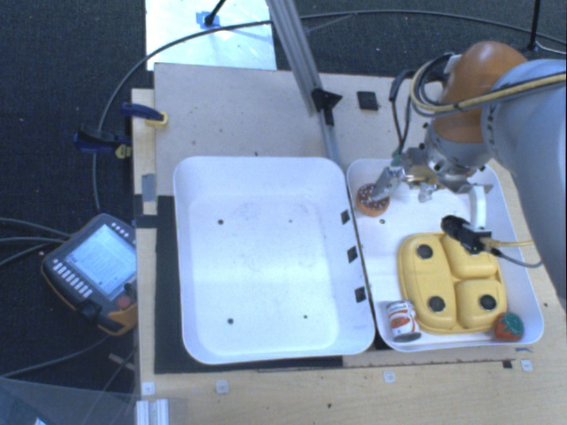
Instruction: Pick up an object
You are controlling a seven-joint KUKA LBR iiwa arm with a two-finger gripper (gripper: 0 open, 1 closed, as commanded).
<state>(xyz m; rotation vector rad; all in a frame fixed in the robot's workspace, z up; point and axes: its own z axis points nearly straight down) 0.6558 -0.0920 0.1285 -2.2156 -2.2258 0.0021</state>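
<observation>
A pendant is seen lying off the bench's left edge, kept clear of the work area. The left bin is placed flush against the right bin, presumably so that items can be moved across a short gap. In the right bin, a donut lies at the upper left corner. A can rests on its side at the bottom edge. A yellow tray fills the middle, and a red ball sits beside its lower right corner. The gripper is lowered just beside the donut (the likely target); whether the fingers are apart or together cannot be told. Nothing is seen held.
</observation>
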